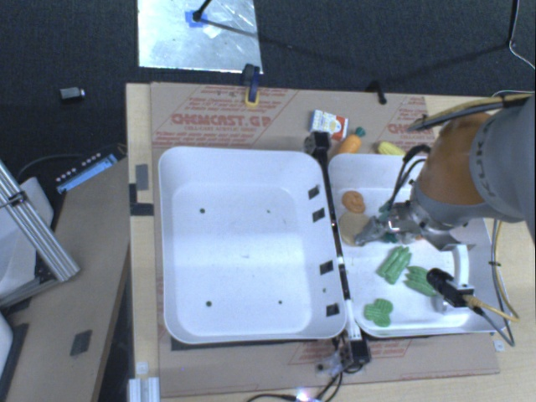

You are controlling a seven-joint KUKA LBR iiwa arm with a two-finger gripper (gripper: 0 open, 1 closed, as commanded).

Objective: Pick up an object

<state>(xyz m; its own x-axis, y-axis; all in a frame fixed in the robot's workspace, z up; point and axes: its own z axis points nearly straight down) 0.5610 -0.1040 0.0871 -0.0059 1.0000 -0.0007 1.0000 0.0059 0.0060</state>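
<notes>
Lying in the right bin (368,167), a ridged green object (393,264).

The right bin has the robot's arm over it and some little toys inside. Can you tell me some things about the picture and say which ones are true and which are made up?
1. The gripper is over the right bin. True.
2. All the little things lie in the left bin. False: they lie in the right bin.
3. A round orange piece lies in the right bin, nearer the far wall than the green things. True.
4. The ridged green piece is red. False: it is green.
5. A small bumpy green thing lies near the right bin's front corner, beside the divider. True.
6. The arm comes in from the left side of the picture. False: it reaches in from the right.
</notes>
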